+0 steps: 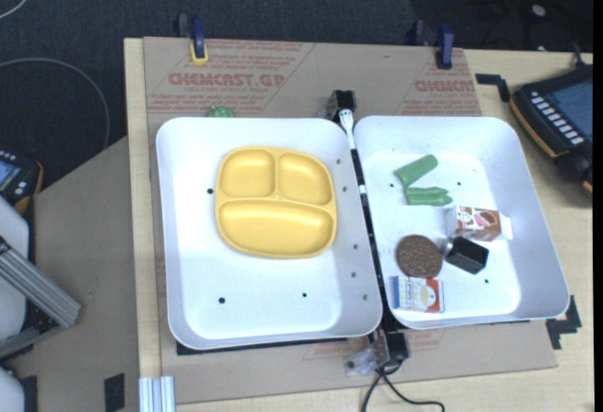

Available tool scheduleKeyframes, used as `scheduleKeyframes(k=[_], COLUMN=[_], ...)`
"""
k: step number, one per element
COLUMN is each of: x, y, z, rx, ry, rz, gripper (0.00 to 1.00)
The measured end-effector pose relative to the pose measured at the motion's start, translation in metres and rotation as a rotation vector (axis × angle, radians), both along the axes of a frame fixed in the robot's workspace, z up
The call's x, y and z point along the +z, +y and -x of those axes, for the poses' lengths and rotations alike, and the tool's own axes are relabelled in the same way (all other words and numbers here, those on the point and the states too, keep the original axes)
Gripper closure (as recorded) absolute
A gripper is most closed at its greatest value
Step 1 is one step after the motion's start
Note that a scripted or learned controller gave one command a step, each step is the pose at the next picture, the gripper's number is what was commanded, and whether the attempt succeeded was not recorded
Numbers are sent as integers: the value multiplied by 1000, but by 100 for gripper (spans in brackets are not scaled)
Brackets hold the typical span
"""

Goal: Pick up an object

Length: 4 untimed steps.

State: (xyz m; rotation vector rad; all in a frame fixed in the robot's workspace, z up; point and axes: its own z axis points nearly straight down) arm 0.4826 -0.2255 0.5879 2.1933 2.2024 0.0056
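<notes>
Yellow plate in left bin, items right.

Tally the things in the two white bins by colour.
Yellow: 1, the divided plate in the left bin.
Green: 2, two pieces in the right bin.
Brown: 1, round disc.
Black: 1, small block.
White printed packets: 2.
Total: 7

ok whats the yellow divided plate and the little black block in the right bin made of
The yellow divided plate looks like moulded plastic: one even colour, rounded compartment walls, a soft sheen. The black block looks matte, with flat faces and no shine, possibly foam or rubber; it is too small to tell for sure.
</notes>
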Motion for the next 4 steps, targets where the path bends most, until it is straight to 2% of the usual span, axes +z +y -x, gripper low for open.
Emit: scheduleKeyframes(k=[1,2,3,4], x=[11,-56,-41,-30], y=[0,4,3,3], z=[-1,4,3,2], rx=[1,-5,-4,-3], ry=[-5,33,20,16], rz=[4,-23,-16,-12], gripper=[100,100,100,100])
